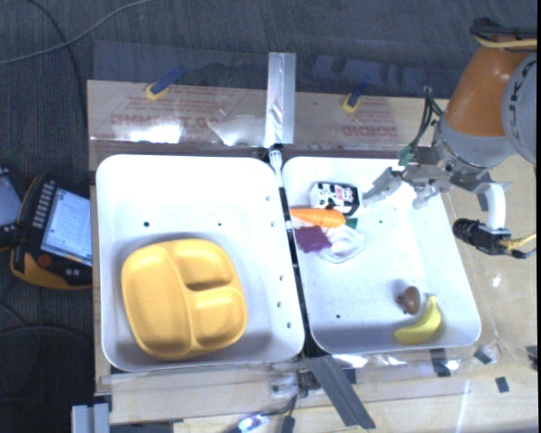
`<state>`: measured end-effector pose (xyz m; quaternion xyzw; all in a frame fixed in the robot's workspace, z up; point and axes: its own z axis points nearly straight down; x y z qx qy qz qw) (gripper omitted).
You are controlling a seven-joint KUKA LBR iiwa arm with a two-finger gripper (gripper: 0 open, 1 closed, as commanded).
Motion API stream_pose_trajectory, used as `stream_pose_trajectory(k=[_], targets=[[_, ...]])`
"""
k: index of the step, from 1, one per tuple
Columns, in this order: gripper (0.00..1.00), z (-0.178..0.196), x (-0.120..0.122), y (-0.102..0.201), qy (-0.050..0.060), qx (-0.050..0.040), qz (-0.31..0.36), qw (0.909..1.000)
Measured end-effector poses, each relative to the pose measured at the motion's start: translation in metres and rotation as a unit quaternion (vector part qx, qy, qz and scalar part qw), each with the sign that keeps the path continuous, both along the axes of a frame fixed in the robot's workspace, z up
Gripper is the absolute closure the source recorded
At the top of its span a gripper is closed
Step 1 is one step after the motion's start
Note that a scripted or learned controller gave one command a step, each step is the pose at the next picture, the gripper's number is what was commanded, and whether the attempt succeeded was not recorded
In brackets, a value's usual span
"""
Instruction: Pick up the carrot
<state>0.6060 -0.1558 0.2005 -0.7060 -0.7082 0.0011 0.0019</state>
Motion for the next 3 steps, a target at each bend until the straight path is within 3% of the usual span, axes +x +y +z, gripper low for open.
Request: stream_pose_trajectory(k=[1, 2, 3], targets=[[0.00, -0.083, 0.009, 0.030, -0.015, -0.0022, -0.075, 0.9971], [0.00, -0.098, -0.041, 0.005, 0.000, -0.0010, -0.023, 0.9997], [0.00, -0.111, -0.005, 0.045, 0.005, -0.0056, -0.129, 0.9916]])
